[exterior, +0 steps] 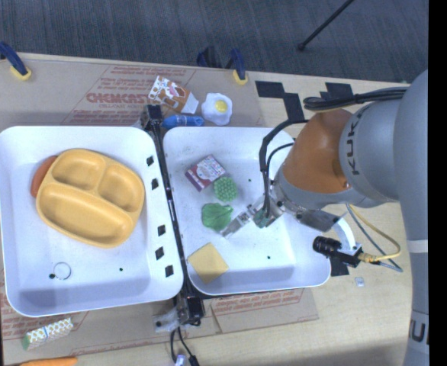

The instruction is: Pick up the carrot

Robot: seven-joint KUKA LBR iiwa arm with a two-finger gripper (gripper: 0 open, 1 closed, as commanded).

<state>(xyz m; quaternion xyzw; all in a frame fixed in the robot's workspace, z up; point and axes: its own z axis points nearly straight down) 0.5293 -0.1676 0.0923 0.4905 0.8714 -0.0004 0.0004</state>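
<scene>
The carrot (39,175), as far as can be told, is peeking out orange from under the yellow divided plate (91,197) in the left bin (10,280). The gripper (242,221) is hovering in the right bin (284,269), just beside 1 green toy (216,215); its opening cannot be told.

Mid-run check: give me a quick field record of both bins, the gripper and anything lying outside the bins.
left bin: yellow divided tray upside down, orange object peeking from under its left edge
right bin: red-and-white packet, green knobbly ball, green leafy piece, yellow wedge
gripper: low in right bin, beside the leafy piece; finger state unclear
carrot: not identifiable; possibly the orange object
outside bins: small carton, fried egg toy, blue item
</scene>
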